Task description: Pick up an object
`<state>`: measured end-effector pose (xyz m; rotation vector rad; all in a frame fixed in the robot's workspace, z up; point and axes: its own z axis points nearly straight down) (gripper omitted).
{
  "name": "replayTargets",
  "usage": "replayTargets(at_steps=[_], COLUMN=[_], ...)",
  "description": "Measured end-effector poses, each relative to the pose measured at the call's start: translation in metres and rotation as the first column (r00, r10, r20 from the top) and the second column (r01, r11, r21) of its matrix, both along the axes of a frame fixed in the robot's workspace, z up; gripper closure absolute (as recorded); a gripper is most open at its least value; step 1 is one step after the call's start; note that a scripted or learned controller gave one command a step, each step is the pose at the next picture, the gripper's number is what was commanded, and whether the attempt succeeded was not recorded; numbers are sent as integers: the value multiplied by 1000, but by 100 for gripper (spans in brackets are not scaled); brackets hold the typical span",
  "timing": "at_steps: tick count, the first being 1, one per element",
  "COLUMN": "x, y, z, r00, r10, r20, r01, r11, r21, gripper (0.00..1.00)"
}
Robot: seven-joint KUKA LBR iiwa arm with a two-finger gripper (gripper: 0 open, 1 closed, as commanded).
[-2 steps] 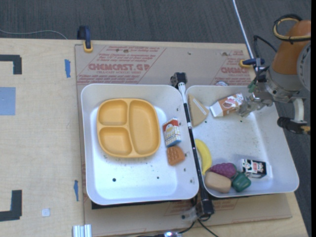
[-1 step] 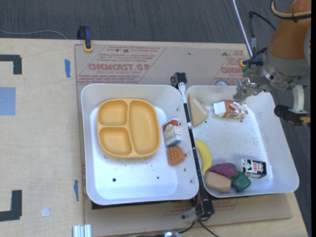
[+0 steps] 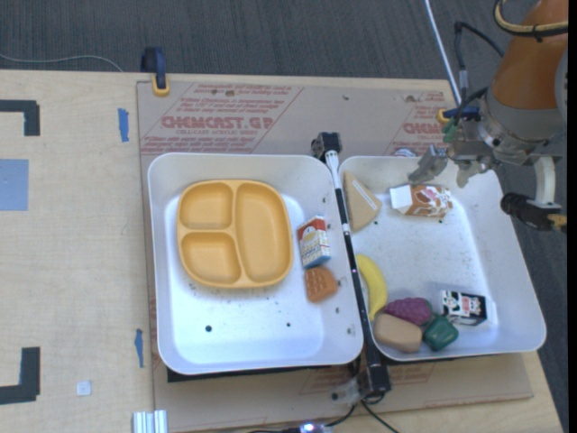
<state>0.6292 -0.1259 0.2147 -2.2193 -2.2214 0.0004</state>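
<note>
At the near edge of your worktop [image 3: 72, 269], a black clamp [image 3: 374, 382] sits where the two bins meet. Just beyond it, in the near corner of the right bin [image 3: 505, 269], you have a cluster of toy food: a tan bread roll [image 3: 398, 333] touching a purple bunch of grapes [image 3: 409, 310], a dark green piece [image 3: 441, 334] just beside them, and a small black-and-white carton [image 3: 463, 307] near the green piece. A yellow banana [image 3: 372, 282] lies along the bin's left wall. Farther back in that bin, a tan wedge [image 3: 361, 204] rests by the left wall, and a small packet with white and orange-brown print [image 3: 424, 200] lies near the far wall.

Your hand [image 3: 448, 161] is over the far edge of the right bin, just above and beside that packet. Its fingers appear spread apart, with nothing between them; the packet lies in the bin below them, not gripped.

In the left bin [image 3: 171, 332] you see a yellow divided plate [image 3: 235, 233] with three compartments. Beside its right edge stands a small blue and red carton [image 3: 314, 242], and nearer you an orange-brown waffle-like piece [image 3: 320, 284] lies close to it. The grey arm with its orange band [image 3: 532, 61] comes in from the right.
</note>
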Motion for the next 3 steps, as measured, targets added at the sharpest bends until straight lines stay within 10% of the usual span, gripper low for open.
replayTargets(at_steps=[1,3], x=[3,6], y=[-23,-27], z=[-88,-89], r00=[1000,1000], r10=[1,2], r20=[18,24], r01=[-1,-1], r11=[1000,1000], r21=[-6,-9], gripper=[0,0])
